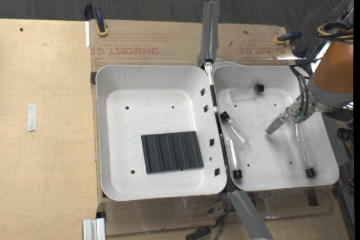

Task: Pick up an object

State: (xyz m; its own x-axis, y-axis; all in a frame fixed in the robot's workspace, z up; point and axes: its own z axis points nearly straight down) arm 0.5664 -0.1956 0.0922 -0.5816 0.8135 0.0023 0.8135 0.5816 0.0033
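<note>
Gripper [277, 124]: you cannot tell its state; it hangs over the right bin [332, 174], amid clear tubes [304, 150].
Left bin [104, 121]: black tray [171, 152], flat, harder to pinch.

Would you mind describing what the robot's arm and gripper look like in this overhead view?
The arm enters from the right: a rounded orange band over a grey wrist section, with dark cables looping beside it. The gripper is slim, grey and metallic, narrowing toward its tip.
</note>
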